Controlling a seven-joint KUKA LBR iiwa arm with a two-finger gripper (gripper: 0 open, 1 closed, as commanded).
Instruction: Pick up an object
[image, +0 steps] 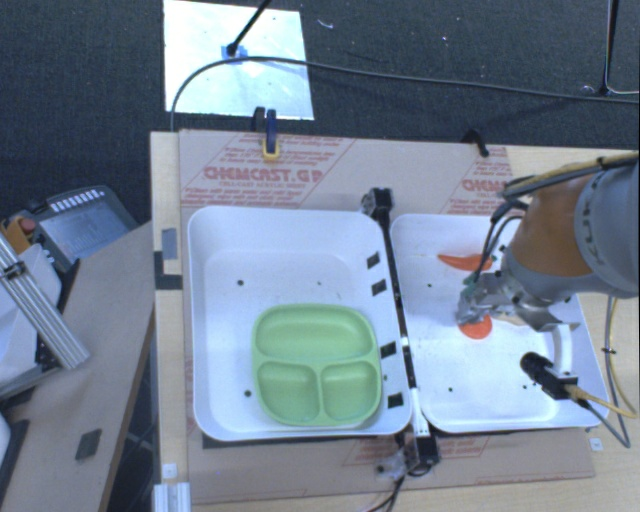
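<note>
orange things lie in the right bin (440, 405), but first the big parts. the counter (330, 165) carries two white bins side by side. the left bin (215, 300) holds a green tray (316, 364) with three parts, near its front edge. the grey arm (580, 235) reaches in over the right bin. its fingers (478, 308) sit right on a small orange piece (478, 328) near the bin's middle; i cannot tell how they are set. another orange piece (460, 261) lies near the bin's back edge.
</note>
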